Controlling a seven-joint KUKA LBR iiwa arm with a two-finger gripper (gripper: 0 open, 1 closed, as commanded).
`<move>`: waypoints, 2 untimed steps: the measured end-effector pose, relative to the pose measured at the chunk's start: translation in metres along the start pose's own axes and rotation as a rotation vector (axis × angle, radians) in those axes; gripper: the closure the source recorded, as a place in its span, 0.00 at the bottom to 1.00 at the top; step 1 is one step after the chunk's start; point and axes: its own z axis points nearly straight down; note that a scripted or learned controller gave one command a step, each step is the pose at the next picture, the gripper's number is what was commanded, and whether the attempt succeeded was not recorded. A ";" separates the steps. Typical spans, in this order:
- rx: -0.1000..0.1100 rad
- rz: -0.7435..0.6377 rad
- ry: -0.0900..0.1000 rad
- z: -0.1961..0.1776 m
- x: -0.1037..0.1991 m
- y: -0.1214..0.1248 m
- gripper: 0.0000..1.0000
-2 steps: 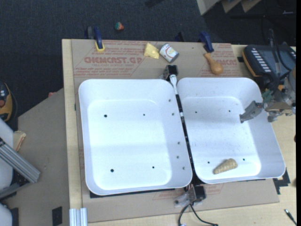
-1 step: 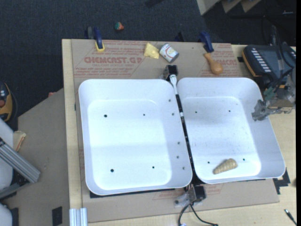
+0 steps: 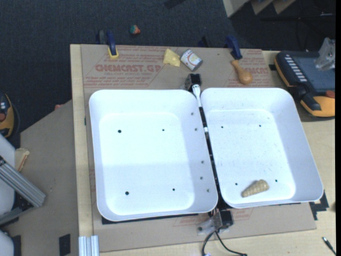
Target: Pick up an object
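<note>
Two white bins lie side by side on a printed cardboard sheet (image 3: 133, 67). The task's thing is a small tan cone (image 3: 254, 188). It lies on its side in the right bin (image 3: 292, 99), close to the near wall and toward that bin's right half, touching nothing else. Its ribbed surface is only faintly readable. The left bin (image 3: 97, 106) shows just dark dots on its floor.

How the gripper's jaws stand cannot be told.

Beyond the bins, on the cardboard, sit a yellow scrap (image 3: 171, 58), a small boxy item (image 3: 191, 60) whose markings are too small to read, and a tan pear-shaped piece (image 3: 242, 73). Two blue clamps (image 3: 111, 41) grip the far edge.

A tiny coloured object (image 3: 135, 30) on the dark carpet is too small to identify. At the right a yellow-and-black device (image 3: 309, 81) is cut off by the frame. A cable (image 3: 218, 240) runs out of the bottom edge.
</note>
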 end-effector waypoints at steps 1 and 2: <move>0.028 0.001 0.009 0.136 0.010 0.052 1.00; 0.013 0.010 0.000 0.070 -0.064 0.029 1.00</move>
